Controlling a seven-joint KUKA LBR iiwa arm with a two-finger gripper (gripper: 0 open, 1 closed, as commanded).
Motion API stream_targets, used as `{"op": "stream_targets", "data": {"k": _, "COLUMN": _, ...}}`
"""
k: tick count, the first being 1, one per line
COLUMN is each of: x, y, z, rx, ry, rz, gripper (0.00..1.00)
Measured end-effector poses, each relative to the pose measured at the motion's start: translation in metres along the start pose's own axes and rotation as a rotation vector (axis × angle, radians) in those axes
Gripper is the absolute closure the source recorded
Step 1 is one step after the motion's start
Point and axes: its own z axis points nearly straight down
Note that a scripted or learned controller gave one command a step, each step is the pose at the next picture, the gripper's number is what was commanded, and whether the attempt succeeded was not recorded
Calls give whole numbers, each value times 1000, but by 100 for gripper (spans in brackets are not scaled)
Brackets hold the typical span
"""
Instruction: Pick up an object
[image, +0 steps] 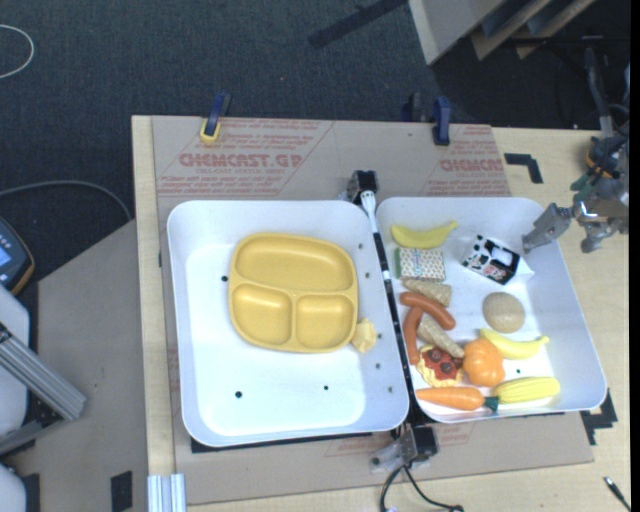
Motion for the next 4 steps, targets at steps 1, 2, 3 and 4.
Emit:
{"op": "stream_targets", "data": {"k": 1, "x": 1, "y": 2, "z": -8, "rx": -13, "ry": -3, "rz": -3, "gripper": 0}}
{"op": "stream_targets", "data": {"k": 2, "x": 4, "y": 0, "z": 34, "rx": -10, "ry": -2, "rz": -3, "gripper": 0}}
{"op": "stream_targets", "data": {"k": 3, "x": 6, "y": -3, "z": 98, "rx": -6, "ry": 0, "rz": -3, "gripper": 0}}
{"op": "stream_targets", "data": {"k": 4, "x": 6, "y": 8, "z": 151, "rx": -9, "ry": -1, "rz": -5, "gripper": 0}}
